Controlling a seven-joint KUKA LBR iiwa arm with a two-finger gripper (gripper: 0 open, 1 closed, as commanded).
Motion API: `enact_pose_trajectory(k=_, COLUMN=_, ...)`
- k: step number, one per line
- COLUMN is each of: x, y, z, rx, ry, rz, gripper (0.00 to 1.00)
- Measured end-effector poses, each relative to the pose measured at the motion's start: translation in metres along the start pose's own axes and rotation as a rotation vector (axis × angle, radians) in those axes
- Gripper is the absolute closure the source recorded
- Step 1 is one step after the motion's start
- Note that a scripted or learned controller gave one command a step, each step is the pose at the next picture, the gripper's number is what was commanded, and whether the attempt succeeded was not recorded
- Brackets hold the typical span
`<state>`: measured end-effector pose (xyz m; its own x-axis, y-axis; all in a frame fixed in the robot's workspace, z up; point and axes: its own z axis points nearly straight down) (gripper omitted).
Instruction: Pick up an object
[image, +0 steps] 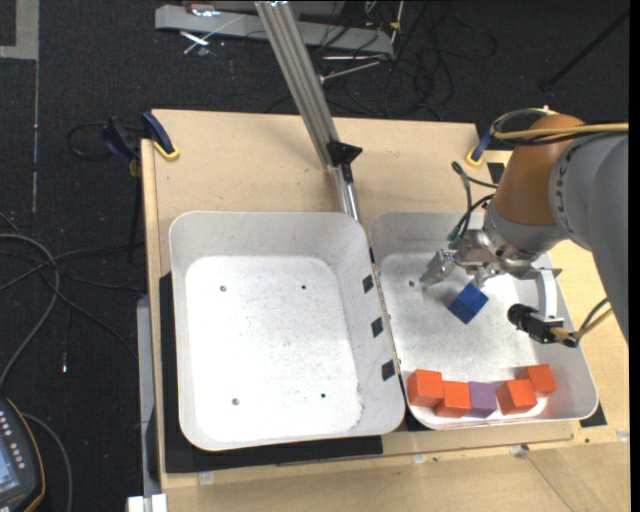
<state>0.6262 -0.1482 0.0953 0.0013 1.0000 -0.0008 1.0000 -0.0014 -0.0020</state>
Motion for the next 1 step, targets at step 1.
enact_pose_trajectory(k=1, x=-0.0046, y=-0.0333, z=-0.0002, rx=0.0, ry=0.0, rz=0.0, gripper=0.0)
